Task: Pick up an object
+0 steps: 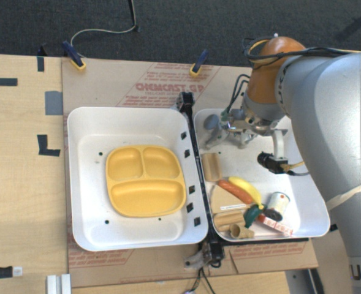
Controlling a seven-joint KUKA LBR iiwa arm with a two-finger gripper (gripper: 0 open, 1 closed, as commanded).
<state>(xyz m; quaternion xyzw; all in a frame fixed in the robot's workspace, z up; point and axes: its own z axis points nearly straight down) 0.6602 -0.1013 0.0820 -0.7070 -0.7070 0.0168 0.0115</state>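
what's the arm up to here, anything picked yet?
Nothing visibly picked yet. The KUKA arm reaches in from the right, and its gripper sits low over the far end of the right bin, with nothing visible between its fingers. The clutter lies at that bin's near end: a wooden block, a banana, a carrot-like orange piece and a few small items. The left bin holds a yellow divided plate, untouched.

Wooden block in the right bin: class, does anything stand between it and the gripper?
Nothing visible does. The gripper hangs over the bin's far left corner, and bare white floor separates it from the wooden block just below.
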